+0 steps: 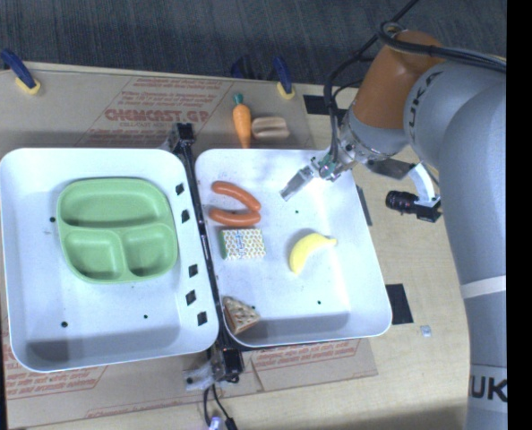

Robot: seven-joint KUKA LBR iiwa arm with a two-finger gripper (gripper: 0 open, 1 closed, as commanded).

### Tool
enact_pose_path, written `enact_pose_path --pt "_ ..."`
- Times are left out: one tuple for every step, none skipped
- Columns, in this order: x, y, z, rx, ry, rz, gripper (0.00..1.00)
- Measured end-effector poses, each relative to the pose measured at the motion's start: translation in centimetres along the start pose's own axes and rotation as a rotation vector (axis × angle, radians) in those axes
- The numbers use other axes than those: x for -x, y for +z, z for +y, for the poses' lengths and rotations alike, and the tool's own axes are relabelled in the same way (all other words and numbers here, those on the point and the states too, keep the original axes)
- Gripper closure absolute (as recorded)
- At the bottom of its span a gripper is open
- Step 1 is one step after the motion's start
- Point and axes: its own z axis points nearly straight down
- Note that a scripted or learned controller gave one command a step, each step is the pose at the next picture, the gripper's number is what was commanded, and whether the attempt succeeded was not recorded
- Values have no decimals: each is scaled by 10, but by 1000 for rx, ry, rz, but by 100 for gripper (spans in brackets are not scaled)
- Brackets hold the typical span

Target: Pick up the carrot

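Observation:
The carrot (240, 124), orange with a green top, lies on the cardboard just beyond the far rim of the right bin (364, 276), outside both bins. A small bun (269, 129) sits right beside it. My gripper (296, 185) hangs low over the far part of the right bin, to the right of the carrot and nearer the camera. Nothing shows in the gripper, which is apart from the carrot. The grey arm with its orange band (387, 83) comes in from the right.
In the right bin lie two sausages (235, 202), a patterned block (243, 243), a banana (309, 250) and a slice of bread (239, 313). A green divided tray (116, 228) rests in the left bin (24, 330). Clamps (282, 77) hold the cardboard's far edge.

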Motion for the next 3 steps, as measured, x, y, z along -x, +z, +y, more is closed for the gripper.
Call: enact_pose_path --pt "-9 46 4 -5 616 4 0" --pt "-92 46 53 -5 786 5 0" --pt "-66 -32 39 -2 742 2 0"
